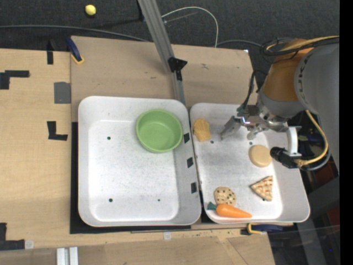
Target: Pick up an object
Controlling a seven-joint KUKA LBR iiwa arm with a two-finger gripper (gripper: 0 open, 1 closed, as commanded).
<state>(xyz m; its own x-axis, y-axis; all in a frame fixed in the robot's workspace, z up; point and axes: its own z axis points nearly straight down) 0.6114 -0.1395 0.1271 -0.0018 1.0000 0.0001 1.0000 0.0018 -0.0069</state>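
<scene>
The right bin [287, 211] holds several toy foods: a yellow lump [202, 130] at its far left corner, a beige round bun [260, 155], a pizza slice [263, 188], a cookie [224, 195] and an orange carrot [234, 211] at the near rim. My gripper [237, 133] hangs over the far part of this bin, between the yellow lump and the bun. Its fingers are spread open, one dark finger [227, 130] slanting toward the lump, and nothing sits between them. The left bin [94, 164] has a green bowl [159, 130] at its far right.
A grey metal pole [160, 32] slants in from the top down to the seam between the bins. Cables loop behind the right bin. A small yellow ball [90, 9] lies on the dark floor at the back left.
</scene>
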